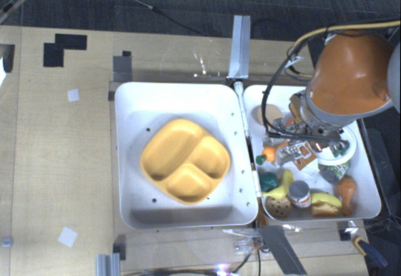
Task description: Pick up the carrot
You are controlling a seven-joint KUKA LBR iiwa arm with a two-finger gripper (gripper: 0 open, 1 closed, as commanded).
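Reaching in over the right-hand shallow white bin (pixel 374 203), the grey arm with its orange band (pixel 351 74) hangs low above the clutter. Two-finger gripper (pixel 299 146) sits among the items; whether its fingers are parted or hold anything, cannot tell. Small orange carrot with a green tip (pixel 266 156) lies just beside the gripper, toward the left-hand white bin (pixel 125 143). That bin carries a yellow three-compartment plastic plate (pixel 185 160).
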